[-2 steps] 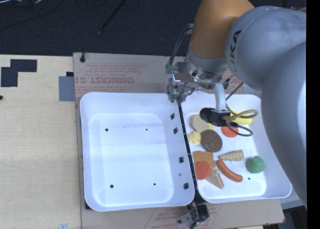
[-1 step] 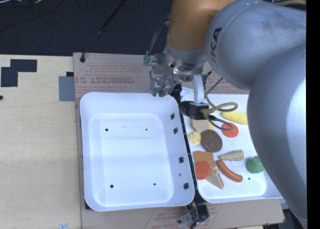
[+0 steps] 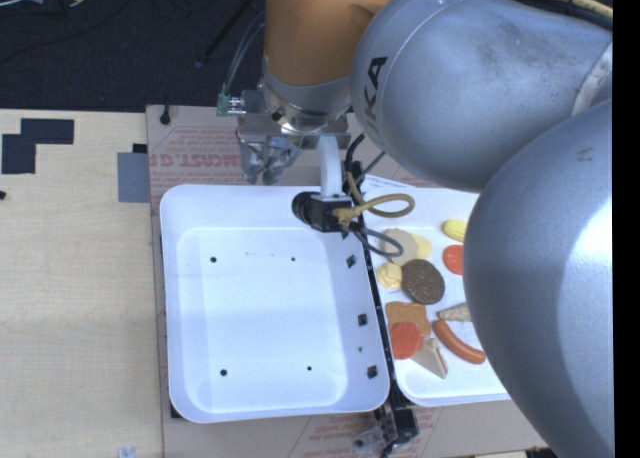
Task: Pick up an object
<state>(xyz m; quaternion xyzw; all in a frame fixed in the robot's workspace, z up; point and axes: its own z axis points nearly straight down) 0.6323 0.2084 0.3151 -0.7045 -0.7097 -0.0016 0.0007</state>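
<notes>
As seen from the slanted overhead camera, the grey arm (image 3: 470,76) reached in from the right, its orange band (image 3: 320,16) above the wrist. The tool (image 3: 263,164) hung over the far rim of the left bin (image 3: 180,246), near that bin's far right corner, with nothing visibly held. Whether it was released or clenched could not be told, since it showed small and blurred. The left bin sat on the pale wooden surface (image 3: 70,276), touching the right bin (image 3: 450,393) along one side. The objects to be picked lay in the right bin, well apart from the tool and partly hidden by the arm. A brown disc (image 3: 423,282) rested near the shared wall. Nearer the camera lay a red-orange round piece (image 3: 405,342), with a sausage (image 3: 459,341) just beside it and a pale wedge (image 3: 435,358) between them. A small yellow piece (image 3: 455,230) sat farther back.
</notes>
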